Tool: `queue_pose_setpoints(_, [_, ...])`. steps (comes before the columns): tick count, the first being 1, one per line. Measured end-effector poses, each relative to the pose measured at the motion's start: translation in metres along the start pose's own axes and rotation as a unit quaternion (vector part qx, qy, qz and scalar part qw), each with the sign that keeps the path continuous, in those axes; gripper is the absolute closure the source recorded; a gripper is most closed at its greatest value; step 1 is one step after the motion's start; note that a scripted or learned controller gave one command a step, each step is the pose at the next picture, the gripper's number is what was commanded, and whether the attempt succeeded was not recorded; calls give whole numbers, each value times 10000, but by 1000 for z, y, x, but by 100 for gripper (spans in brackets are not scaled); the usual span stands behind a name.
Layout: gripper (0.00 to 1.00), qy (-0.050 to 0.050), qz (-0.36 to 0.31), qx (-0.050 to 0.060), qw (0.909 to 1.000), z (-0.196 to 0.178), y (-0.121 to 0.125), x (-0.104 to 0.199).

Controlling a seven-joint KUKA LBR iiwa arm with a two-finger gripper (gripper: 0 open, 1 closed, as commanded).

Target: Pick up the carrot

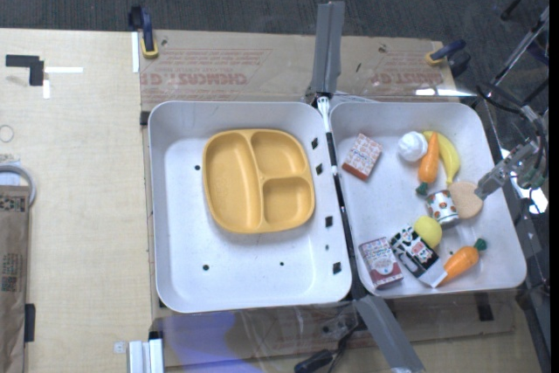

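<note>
Lowest in view, the green-topped carrot (459, 261) is laid aslant by the right bin's (389, 111) front wall, touching a small carton (416, 251), so its free side is judged more reachable, while the gripper (507, 172) is poised over the bin's right rim, its opening not discernible.

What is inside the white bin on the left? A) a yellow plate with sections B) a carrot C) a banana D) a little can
A: the yellow plate with three sections lies in the left bin, while the toy foods are all in the right bin.
</note>
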State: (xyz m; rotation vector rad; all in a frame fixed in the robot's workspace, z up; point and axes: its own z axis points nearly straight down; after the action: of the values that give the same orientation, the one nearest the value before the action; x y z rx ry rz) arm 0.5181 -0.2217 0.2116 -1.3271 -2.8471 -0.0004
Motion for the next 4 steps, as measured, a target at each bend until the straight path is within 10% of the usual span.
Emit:
queue_pose_setpoints(1, [100,-11,-1315,-6,9913,4,56,-24])
queue_pose_setpoints(2, [100,-3,-2490,-7,9685,91,40,-2])
queue_pose_setpoints(3, [100,4,-1815,-10,9834,120,13,-9])
queue_pose_setpoints(4, [100,-17,-3264,-10,9452,61,18,-4])
